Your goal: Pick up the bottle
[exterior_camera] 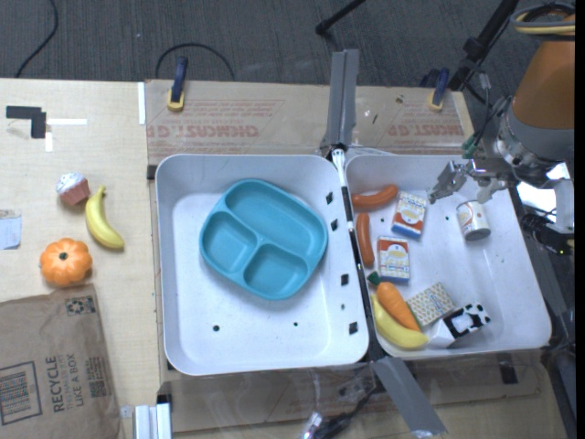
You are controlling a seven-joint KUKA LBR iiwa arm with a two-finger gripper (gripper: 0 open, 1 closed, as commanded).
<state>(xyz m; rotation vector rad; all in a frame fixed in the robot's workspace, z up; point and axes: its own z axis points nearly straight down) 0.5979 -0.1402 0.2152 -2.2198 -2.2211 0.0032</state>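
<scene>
In the right bin [526,273], bottle [473,219], cartons [409,216] beside, arm [539,108] above.

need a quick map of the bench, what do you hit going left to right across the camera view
pumpkin → banana → blue divided plate → carrot → white bottle

One fixed camera looks down at a slant, seemingly from fairly high, over both white bins [174,273].
</scene>
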